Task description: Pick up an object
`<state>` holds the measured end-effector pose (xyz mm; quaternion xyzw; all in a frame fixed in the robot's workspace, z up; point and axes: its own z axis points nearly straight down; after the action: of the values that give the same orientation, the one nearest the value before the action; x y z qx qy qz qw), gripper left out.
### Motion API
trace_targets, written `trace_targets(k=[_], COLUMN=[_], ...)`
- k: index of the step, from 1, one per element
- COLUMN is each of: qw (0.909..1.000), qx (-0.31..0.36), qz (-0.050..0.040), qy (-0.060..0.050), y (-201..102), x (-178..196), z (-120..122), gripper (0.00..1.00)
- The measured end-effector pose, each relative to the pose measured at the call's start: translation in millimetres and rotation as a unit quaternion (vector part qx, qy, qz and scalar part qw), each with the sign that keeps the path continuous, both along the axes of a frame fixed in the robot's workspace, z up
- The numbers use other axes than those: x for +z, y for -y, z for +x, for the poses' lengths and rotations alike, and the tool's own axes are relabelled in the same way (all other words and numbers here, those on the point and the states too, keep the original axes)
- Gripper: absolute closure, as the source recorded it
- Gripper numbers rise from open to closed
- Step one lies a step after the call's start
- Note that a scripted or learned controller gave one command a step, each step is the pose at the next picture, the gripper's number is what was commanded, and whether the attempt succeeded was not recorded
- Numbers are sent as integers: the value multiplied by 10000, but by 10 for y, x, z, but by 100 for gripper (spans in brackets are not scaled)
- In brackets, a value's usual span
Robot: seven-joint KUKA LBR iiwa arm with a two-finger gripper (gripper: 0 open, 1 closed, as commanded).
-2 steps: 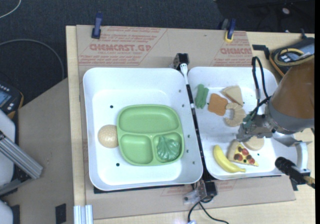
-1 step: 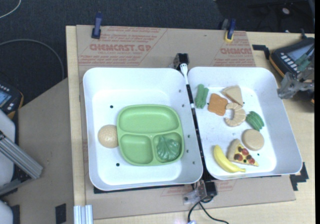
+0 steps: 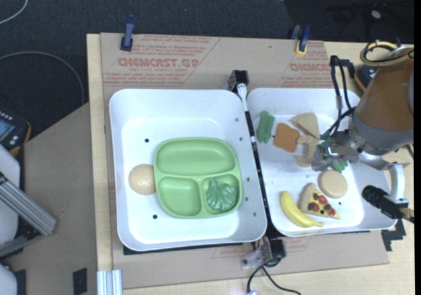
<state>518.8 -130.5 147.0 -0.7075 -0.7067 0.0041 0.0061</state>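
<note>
1. Dark carpet surrounds a board-topped surface point(image 3: 197, 56) carrying two white bins, and the arm is reaching into the right bin point(image 3: 283, 221).
2. Down low sits the end effector point(image 3: 327, 154), over the middle of that bin; whether it is apart or together, I cannot tell.
3. Nothing visibly lifted, so the pick looks not yet done.
4. Candidates crowd close around the end effector: a tan bread piece point(image 3: 306, 123) and an orange cracker point(image 3: 287, 137) on its far side, a round bun point(image 3: 334, 185) just beside it.
5. Further out from the end effector: pizza slice point(image 3: 318, 203), banana point(image 3: 296, 211), green stick point(image 3: 265, 126).
6. Left bin point(image 3: 125, 116) holds a green tray point(image 3: 194, 155) and a pale ball point(image 3: 142, 179).
</note>
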Motion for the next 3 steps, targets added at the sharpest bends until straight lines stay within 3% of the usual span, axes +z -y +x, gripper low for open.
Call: trace_targets(k=[1, 2, 3], qw=[9999, 9998, 10000], qx=[-7, 22, 28], qz=[-39, -40, 20], qy=[98, 168, 0], y=[716, 433, -277], x=[-651, 1350, -278], z=[587, 335, 38], gripper=[100, 100, 100])
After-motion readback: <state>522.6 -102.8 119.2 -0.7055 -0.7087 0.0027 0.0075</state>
